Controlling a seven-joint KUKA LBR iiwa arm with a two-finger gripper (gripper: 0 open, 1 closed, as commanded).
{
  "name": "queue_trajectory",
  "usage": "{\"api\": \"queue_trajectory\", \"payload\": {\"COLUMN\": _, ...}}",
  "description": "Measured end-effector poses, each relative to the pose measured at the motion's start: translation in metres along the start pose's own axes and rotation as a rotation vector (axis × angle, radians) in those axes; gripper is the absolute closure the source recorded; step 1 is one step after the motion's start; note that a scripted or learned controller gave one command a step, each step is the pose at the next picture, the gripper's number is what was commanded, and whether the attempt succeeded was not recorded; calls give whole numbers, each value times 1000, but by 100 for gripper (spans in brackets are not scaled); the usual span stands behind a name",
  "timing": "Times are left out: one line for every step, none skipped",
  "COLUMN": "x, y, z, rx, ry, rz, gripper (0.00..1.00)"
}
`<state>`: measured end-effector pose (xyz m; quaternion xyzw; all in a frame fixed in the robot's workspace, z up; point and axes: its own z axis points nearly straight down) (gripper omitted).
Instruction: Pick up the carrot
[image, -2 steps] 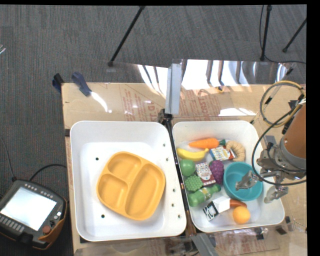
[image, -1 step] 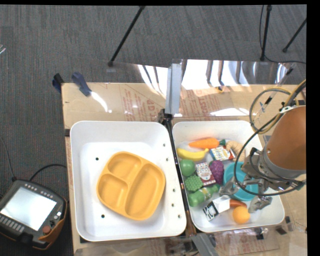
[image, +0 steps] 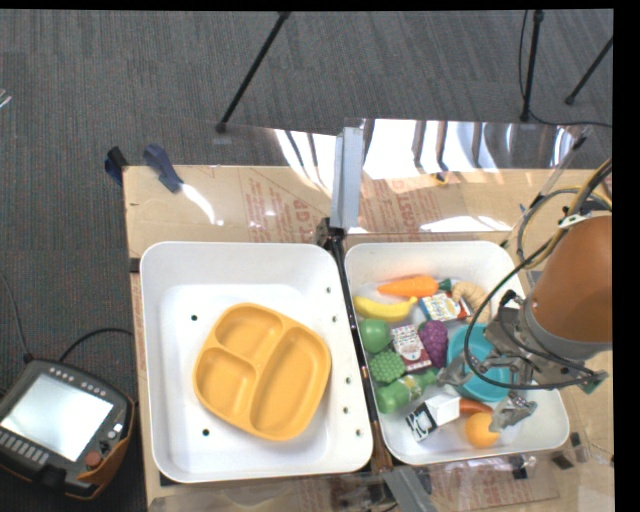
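The carrot (image: 408, 287), orange with a green tip, lies at the far side of the right bin (image: 500, 252), just behind a yellow banana (image: 383, 307). My gripper (image: 487, 392) hangs over the near right part of that bin, above a teal bowl (image: 468, 352) and beside an orange fruit (image: 482, 430). Its fingers stand open with nothing between them. The carrot lies well to the gripper's far left, apart from it.
Around the carrot are a green lime (image: 374, 334), purple grapes (image: 435, 343), small cartons (image: 409, 345) and green vegetables (image: 398, 392). The left bin (image: 170, 275) holds a yellow divided plate (image: 262, 371). Cables loop by the arm (image: 575, 285).
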<state>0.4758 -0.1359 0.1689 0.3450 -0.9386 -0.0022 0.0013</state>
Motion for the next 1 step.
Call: {"api": "queue_trajectory", "payload": {"x": -2, "y": -24, "z": -19, "rx": 5, "ry": -4, "rz": 223, "gripper": 0}}
